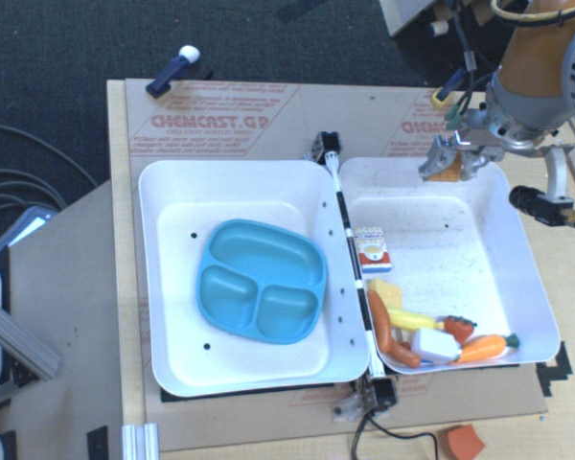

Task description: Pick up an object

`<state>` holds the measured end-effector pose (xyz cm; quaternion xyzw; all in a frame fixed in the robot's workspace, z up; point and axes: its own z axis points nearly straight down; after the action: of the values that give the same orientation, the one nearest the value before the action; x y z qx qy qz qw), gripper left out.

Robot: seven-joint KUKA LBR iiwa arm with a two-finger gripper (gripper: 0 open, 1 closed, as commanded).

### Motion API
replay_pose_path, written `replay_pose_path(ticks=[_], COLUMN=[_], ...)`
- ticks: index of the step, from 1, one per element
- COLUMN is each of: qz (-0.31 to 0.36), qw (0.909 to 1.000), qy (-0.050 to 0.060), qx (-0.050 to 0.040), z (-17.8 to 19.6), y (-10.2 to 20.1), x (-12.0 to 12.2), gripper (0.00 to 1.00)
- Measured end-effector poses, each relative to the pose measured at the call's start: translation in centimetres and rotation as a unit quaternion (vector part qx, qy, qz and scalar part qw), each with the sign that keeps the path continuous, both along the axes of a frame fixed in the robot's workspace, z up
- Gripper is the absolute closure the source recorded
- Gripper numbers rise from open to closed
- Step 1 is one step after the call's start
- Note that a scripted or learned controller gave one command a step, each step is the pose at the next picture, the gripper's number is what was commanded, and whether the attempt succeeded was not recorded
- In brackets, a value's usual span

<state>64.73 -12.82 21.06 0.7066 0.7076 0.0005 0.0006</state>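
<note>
Looking down at a slant on two white bins laid side by side on a cardboard sheet printed with red lettering. In the left bin, a blue plate with three compartments, lying flat near the middle. At the seam between the bins, a black clip at the far end and another black clip at the near end. Over the far rim of the right bin, the gripper, reaching in from the right below the orange band. Just beneath it, a small orange piece, touching or nearly touching the bin's far wall; cannot tell whether gripped, nor how far open the hand stands. Against the right bin's left wall, a small red and white carton. In the near left corner of that bin, well apart from the gripper, a heap of toy food: a reddish sausage, a yellow piece, a white block, a carrot and a small red thing with green on it, all touching or overlapping. On the far left of the bench, beyond the bins, a blue and white marker. At the near edge, an orange block.
</note>
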Motion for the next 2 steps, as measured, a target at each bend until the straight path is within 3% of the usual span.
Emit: replay_pose_path(ticks=[1,2], qz=[0.0,-0.001], qw=[1.0,1.0], qy=[0.002,0.002], qx=[0.0006,0.0007], z=[4.4,5.5], y=[7.2,8.9], x=[-4.4,-9.0], gripper=[1.0,1.0])
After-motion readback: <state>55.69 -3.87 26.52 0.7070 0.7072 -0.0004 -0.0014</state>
